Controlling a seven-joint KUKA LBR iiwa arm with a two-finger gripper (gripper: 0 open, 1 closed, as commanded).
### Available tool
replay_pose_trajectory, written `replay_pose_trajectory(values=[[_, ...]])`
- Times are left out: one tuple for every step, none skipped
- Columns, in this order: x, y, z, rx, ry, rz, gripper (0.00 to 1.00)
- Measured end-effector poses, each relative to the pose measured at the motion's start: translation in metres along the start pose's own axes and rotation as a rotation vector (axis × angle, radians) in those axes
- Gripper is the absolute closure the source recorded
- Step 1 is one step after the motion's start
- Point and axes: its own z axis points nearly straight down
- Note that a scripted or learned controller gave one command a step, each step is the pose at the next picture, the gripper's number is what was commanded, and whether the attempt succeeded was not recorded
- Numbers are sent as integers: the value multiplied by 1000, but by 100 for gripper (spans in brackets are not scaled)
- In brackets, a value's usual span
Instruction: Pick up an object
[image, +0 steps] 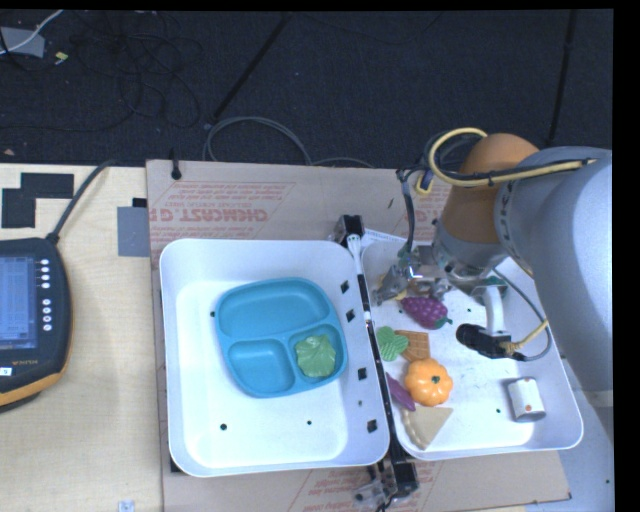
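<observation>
We log the pincer (412, 280) low in the right bin (560, 425); its gape we cannot tell. Purple grapes (426, 311) lie just near-right of it, long axis left-right.

The bench (90, 440) bears cardboard (260, 205), two white bins (200, 420) and a pendant (25, 315).

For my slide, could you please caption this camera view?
Gripper poised over purple grapes in the right bin.
</observation>
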Motion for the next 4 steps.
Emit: replay_pose_trajectory(values=[[-76, -55, 0, 7, -3, 10, 0], [-19, -4, 0, 0, 2, -2, 0], [13, -16, 1, 5, 1, 1, 0], [11, -16, -10, 6, 1, 3, 100]])
